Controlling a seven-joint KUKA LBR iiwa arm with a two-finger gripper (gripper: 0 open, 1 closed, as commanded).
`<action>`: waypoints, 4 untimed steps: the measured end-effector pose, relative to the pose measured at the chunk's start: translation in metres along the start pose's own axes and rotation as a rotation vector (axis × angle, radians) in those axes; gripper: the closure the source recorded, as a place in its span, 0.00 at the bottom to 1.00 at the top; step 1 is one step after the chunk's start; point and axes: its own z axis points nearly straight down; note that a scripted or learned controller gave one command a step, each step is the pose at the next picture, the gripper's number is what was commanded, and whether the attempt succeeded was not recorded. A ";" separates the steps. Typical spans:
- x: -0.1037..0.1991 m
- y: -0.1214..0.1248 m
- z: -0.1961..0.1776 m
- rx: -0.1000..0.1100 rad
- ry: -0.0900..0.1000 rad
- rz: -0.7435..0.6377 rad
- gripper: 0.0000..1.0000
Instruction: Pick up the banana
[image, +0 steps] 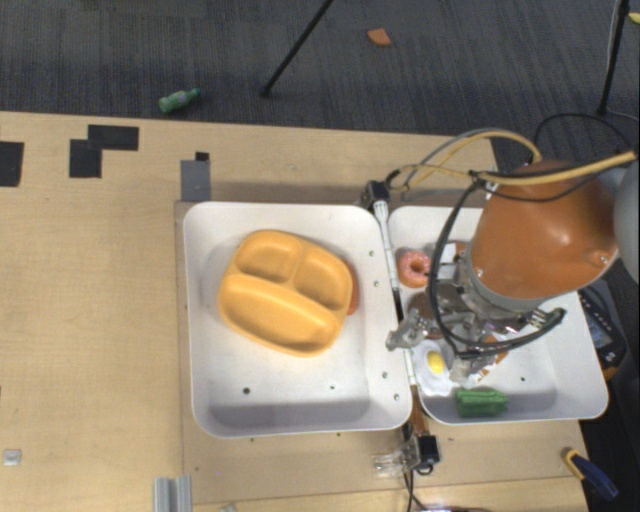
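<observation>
The arm's orange wrist band (540, 240) hangs over the right bin (570, 395) and hides much of what lies in it. Below the band, the gripper (452, 340) is low in the bin's left half, a dark metal cluster with cables. Just under it a small yellow and white piece (434, 363) shows on the bin floor. I cannot tell whether that is the banana, since most of it is covered. Nothing is visibly held.
A pink donut (412, 266) lies at the right bin's upper left. A green object (480, 401) and an orange sliver (478, 377) rest near its front wall. A yellow divided plate (285, 290) sits in the left bin (215, 400). Cables loop over the wrist.
</observation>
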 end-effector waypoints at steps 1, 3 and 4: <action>-0.008 0.007 0.015 -0.001 0.000 -0.398 0.00; -0.003 0.006 0.015 -0.005 -0.001 -1.267 0.00; -0.024 0.007 0.015 -0.003 -0.002 -1.743 0.00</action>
